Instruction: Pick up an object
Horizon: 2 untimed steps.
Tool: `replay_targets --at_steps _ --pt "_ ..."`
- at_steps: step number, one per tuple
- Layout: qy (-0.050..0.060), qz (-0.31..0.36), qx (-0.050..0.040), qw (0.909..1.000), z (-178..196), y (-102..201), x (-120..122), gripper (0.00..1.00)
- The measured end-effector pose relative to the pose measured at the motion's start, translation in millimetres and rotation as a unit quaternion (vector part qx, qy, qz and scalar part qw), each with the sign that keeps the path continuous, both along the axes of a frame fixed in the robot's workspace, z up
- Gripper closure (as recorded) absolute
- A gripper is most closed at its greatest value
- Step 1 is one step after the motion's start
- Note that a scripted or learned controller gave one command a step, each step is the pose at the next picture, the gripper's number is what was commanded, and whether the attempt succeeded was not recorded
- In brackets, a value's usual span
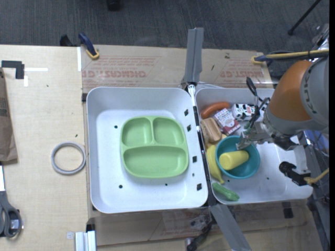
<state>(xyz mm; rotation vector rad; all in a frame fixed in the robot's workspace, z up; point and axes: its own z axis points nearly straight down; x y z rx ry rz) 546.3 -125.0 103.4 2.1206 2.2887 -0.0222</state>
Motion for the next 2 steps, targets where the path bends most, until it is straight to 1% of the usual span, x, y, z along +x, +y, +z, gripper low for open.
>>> replay_targets --at_steps 1,2 --pt "0.003 0.041 0.0103 0.9991 88.6 33.4 67.0 1.00" --pt "-0.003 -0.085 0.0119 0.9963 30.9 18.6 92.5 1.00"
